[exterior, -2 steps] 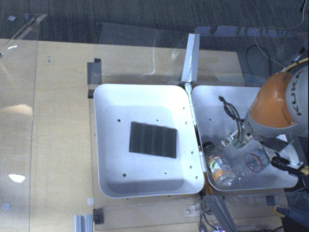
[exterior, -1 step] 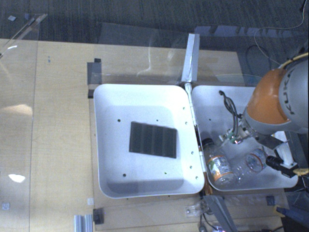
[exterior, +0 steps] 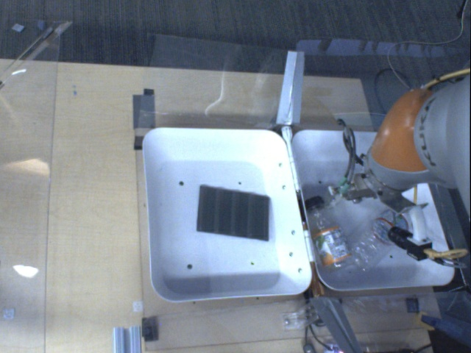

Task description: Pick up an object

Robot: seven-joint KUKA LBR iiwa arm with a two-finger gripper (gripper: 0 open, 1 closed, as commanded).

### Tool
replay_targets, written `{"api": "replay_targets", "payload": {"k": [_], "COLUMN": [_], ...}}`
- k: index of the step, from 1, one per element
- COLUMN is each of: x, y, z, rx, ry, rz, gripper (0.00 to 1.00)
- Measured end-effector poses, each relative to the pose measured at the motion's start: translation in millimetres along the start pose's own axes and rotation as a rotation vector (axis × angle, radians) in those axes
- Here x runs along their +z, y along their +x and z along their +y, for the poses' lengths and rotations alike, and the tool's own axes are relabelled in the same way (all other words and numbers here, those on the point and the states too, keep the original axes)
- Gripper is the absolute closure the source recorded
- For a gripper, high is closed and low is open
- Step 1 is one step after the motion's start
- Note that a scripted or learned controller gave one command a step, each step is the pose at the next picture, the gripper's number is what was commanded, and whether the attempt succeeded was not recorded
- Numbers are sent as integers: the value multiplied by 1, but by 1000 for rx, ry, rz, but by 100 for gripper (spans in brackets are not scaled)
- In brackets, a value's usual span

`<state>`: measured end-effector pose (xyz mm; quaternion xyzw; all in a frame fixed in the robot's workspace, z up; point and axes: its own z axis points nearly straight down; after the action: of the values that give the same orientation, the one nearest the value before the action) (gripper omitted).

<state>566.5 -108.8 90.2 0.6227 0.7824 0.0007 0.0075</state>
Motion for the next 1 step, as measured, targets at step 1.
{"api": "replay_targets", "payload": {"k": [1], "x": [0], "y": [0], "z": [6], "rx": [-18], "ry": [1], "rz": [-7], "gripper": [0]}}
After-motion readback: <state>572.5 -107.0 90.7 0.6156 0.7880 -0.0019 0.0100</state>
